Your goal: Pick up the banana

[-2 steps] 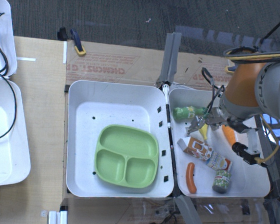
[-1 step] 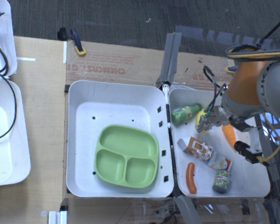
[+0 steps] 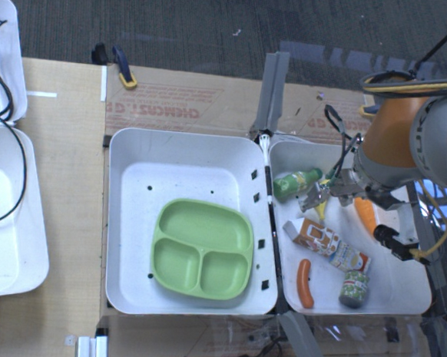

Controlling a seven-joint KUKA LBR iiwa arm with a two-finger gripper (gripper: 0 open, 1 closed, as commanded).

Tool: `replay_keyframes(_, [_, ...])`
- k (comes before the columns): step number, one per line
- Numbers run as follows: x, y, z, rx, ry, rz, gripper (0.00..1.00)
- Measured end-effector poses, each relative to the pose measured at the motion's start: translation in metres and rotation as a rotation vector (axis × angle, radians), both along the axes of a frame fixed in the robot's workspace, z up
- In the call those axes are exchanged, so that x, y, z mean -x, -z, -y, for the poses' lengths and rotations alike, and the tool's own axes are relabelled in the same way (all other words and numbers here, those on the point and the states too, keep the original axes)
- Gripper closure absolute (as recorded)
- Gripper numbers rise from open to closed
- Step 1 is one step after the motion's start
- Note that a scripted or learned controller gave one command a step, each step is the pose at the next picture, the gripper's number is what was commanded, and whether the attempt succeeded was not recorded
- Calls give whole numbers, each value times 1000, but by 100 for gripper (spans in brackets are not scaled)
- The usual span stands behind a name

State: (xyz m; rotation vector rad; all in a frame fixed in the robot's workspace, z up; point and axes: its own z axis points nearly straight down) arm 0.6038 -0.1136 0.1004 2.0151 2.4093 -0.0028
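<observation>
Only a small yellow piece of the banana [image 3: 322, 212] shows, in the right bin [image 3: 422, 293], just under the gripper. The rest of it is hidden by the gripper and wrist. The gripper [image 3: 316, 196] is low in the upper middle of that bin, right over the banana, between the green bottle and the carrot. The grey arm with its orange band [image 3: 396, 133] reaches in from the right.
Around the gripper in the right bin lie a green bottle [image 3: 295, 182], an orange carrot [image 3: 366, 216], a juice carton [image 3: 330, 246], a red sausage [image 3: 305, 283] and a small green can [image 3: 354, 288]. The left bin [image 3: 132, 167] holds a green divided plate [image 3: 202, 248].
</observation>
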Motion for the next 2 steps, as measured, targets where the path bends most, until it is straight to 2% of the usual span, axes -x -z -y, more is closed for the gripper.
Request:
replay_keyframes(1, [0, -9, 1, 1, 3, 1, 100])
replay_keyframes(2, [0, -9, 1, 1, 3, 0, 0])
